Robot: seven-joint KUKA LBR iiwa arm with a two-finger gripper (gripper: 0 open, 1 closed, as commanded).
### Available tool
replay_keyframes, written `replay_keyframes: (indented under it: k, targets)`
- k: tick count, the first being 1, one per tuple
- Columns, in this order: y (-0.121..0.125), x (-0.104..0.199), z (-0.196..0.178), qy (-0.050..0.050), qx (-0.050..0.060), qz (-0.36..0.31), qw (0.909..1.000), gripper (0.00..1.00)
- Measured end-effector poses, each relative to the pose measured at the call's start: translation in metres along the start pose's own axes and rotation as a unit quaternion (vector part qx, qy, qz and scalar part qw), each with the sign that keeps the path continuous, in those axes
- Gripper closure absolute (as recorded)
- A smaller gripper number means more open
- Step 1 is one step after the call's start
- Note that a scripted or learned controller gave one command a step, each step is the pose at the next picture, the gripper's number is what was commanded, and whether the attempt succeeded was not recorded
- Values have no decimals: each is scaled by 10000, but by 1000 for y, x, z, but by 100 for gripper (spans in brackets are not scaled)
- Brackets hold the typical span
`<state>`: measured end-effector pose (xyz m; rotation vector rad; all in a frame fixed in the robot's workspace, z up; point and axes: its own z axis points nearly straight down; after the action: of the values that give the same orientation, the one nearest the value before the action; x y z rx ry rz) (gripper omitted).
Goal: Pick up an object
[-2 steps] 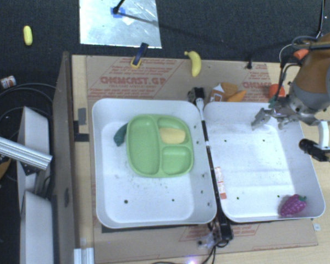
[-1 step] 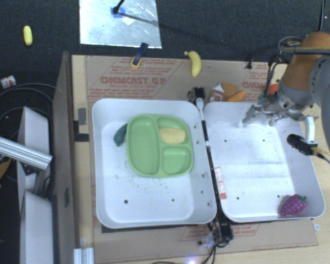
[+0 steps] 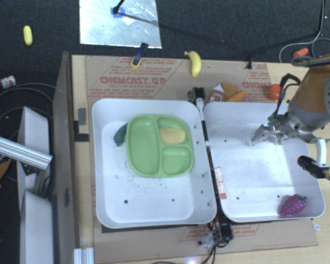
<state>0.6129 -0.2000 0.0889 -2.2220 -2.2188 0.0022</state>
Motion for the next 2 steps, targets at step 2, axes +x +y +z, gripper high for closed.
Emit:
replay_keyframes:
  k: [2]
  targets:
    - [5, 2, -23, -9, -59, -28, 10000, 100]
